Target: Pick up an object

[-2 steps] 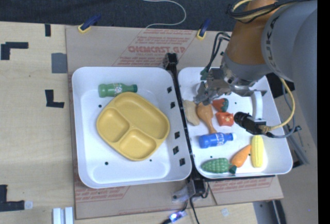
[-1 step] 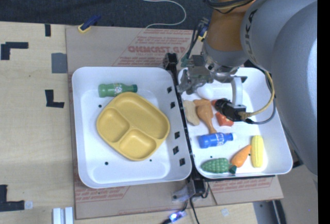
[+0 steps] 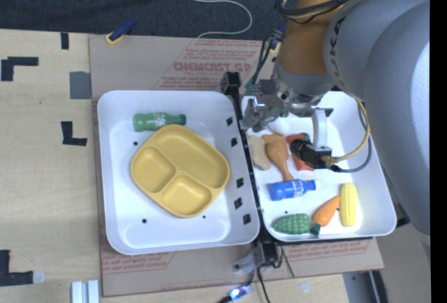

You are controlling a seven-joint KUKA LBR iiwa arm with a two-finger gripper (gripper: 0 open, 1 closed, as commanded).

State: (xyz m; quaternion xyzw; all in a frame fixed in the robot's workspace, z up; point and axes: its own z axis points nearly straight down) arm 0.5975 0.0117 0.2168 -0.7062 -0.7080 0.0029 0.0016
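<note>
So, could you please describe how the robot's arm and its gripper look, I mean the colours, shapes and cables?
The arm is bulky, rounded and smooth grey, with a glossy orange band above the wrist. Thin black and yellowish cables loop along the wrist. The gripper is a small assembly of grey metal and black parts, with a black module hanging beside it.

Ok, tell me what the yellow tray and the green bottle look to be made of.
Yellow tray: likely moulded plastic, smooth and matte, with an even colour and rounded compartment edges. Green bottle: probably toy plastic with a pale label; too small to be sure.
</note>
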